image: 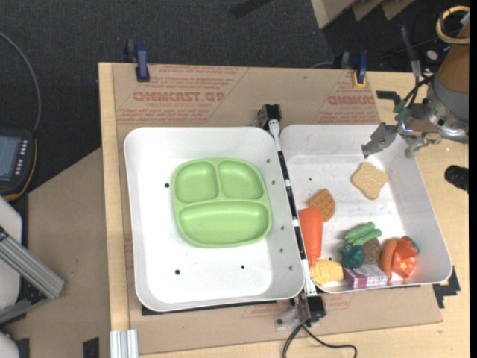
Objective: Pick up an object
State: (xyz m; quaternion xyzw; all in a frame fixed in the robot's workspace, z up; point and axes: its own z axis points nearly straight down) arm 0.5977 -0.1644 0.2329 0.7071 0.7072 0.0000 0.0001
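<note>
My gripper (pixel 393 145) hangs over the back of the right bin (pixel 428 200), its fingers (pixel 373 142) spread open with nothing between them. Just in front of it and slightly to the left lies a tan bread slice (pixel 369 179). Further forward are a brown waffle piece (pixel 322 202), an orange carrot (pixel 311 232), a yellow corn cob (pixel 326 272), a green vegetable (pixel 361 234), a red pepper (pixel 403 256) and a pink box (pixel 366 277), clustered at the bin's front.
The left bin (pixel 149 259) holds a green divided plate (pixel 221 202). A black divider strip (pixel 285 189) runs between the bins. Blue clamps (pixel 139 60) hold the brown board at the back. The arm's grey wrist (pixel 451 110) enters at the right edge.
</note>
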